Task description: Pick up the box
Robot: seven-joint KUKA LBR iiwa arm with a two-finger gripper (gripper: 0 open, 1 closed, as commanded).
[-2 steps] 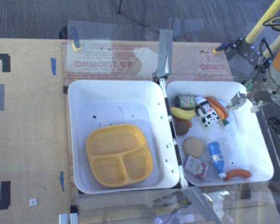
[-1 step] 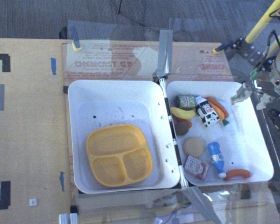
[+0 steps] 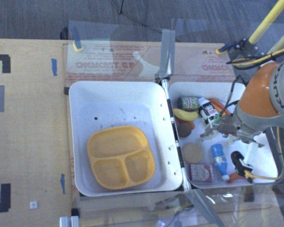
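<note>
While my hand (image 3: 212,130) hovers mid right bin (image 3: 270,167), I can't tell its grip state; box (image 3: 201,172) lies apart at that bin's near-left corner, beside the blue bottle (image 3: 219,159).

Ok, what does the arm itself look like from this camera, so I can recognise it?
The arm is a rounded grey body with a broad orange band above the wrist. Dark cables run along it down to the gripper, a small grey metal assembly.

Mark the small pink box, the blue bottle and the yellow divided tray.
Small pink box (image 3: 201,172): camera view, middle of its top face.
Blue bottle (image 3: 219,158): camera view, middle of its body.
Yellow divided tray (image 3: 117,145): camera view, floor of its large compartment.
</note>
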